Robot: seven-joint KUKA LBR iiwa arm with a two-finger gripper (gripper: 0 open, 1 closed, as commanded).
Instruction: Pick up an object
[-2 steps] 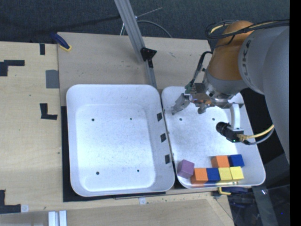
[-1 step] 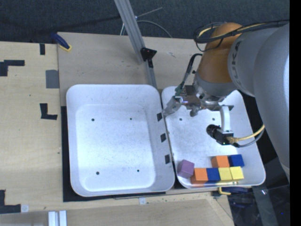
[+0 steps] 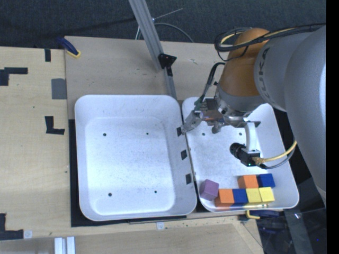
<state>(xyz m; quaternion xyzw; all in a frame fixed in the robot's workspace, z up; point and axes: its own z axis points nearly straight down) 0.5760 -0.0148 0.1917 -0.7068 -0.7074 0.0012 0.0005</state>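
Note:
Several small blocks lie along the near edge of the right bin (image 3: pixel 220 165): a purple one (image 3: pixel 210 188), an orange one (image 3: pixel 226 196), a blue one (image 3: pixel 240 196), two yellow ones (image 3: pixel 254 196) and, behind them, an orange (image 3: pixel 247 182) and a blue one (image 3: pixel 266 180). My gripper (image 3: pixel 214 121) hangs over the far left part of the right bin, well behind the blocks. The wrist hides most of it, and I see nothing held in it.
The left bin (image 3: pixel 127 100) sits beside the right one, their rims meeting in the middle. A slanted metal pole (image 3: pixel 151 30) rises behind the bins. The grey arm with its orange band (image 3: pixel 246 41) covers the far right of the right bin.

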